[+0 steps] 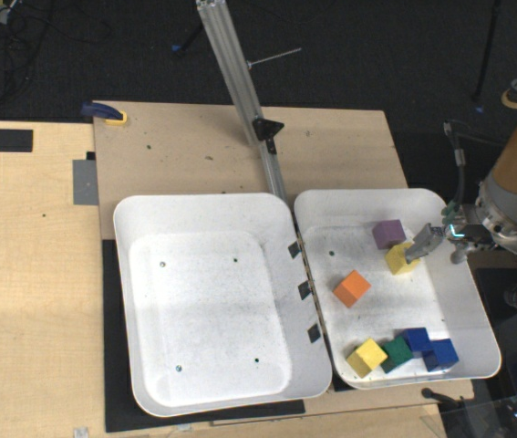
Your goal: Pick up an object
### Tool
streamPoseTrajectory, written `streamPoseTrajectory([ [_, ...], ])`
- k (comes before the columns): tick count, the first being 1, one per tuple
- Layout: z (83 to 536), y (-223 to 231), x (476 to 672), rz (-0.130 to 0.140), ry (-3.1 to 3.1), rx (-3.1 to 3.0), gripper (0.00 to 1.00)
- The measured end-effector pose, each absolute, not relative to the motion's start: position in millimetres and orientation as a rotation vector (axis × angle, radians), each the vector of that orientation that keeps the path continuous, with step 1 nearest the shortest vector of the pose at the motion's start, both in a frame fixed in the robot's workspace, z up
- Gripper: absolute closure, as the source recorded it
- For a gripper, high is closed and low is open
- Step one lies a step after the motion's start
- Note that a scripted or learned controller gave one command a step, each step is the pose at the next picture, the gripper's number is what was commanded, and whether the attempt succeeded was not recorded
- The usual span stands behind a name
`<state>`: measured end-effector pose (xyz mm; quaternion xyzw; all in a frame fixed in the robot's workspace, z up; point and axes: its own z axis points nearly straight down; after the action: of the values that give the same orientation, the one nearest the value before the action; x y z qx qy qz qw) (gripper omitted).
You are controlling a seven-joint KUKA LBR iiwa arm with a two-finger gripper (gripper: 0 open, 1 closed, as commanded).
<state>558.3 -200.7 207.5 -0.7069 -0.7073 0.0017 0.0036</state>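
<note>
The right bin holds several blocks. A purple block lies near its far side, and a yellow block sits just in front of it. An orange block rests near the bin's middle. At the near edge a second yellow block, a green block and two blue blocks are clustered together. My gripper reaches in from the right, low over the bin, and its tip meets the upper right side of the first yellow block. Whether it grips that block is unclear.
The left bin stands beside the right one, with black clips along their shared rims. A slanted aluminium rail rises behind the bins. The wooden bench extends to the left and behind.
</note>
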Motion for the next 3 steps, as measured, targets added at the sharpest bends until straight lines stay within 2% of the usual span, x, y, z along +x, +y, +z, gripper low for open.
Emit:
streamPoseTrajectory([
  [1, 210, -201, 559.2, 0.002, -2.22, -2.218, 0.0],
  [3, 98, -205, 546.2, 0.007, -2.214, -2.215, 0.0],
])
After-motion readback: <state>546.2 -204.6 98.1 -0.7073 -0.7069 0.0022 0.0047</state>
